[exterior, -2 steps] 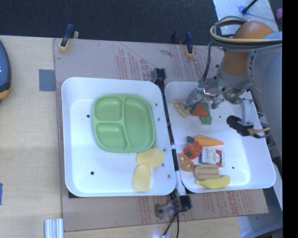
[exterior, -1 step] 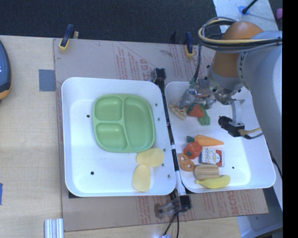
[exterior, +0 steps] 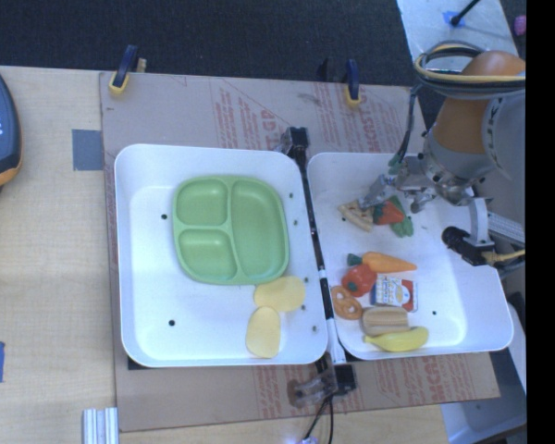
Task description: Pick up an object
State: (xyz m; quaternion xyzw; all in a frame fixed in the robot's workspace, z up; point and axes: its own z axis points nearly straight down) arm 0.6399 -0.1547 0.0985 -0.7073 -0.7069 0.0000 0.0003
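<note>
In the right bin [exterior: 472,326], the objects on offer lie in two clusters. Toward the bin's far side, a small red and green toy [exterior: 389,215] rests beside a tan wedge-shaped piece [exterior: 356,215], and the hand [exterior: 400,185] sits directly over this pair, its metal parts just above the red and green toy; whether its fingers are spread or closed cannot be told, and nothing can be seen held between them. Toward the bin's near side lies the second cluster: an orange carrot [exterior: 388,263], a red tomato-like toy [exterior: 358,278] just beside it, a small white and red packet [exterior: 389,291], an orange ring-shaped piece [exterior: 345,302] against the bin's left wall, a brown bread-like piece [exterior: 384,319], and a yellow banana [exterior: 398,340] nearest the front wall. The grey arm with its orange band [exterior: 472,109] rises beyond the bin's far right corner. To the left of this bin, touching along a shared edge, stands the left bin [exterior: 139,248], holding a green divided plate [exterior: 231,229] and two pale yellow pieces [exterior: 271,313] at its near right. Both bins rest on a cardboard sheet [exterior: 213,109] clamped to the tabletop [exterior: 37,266].
</note>
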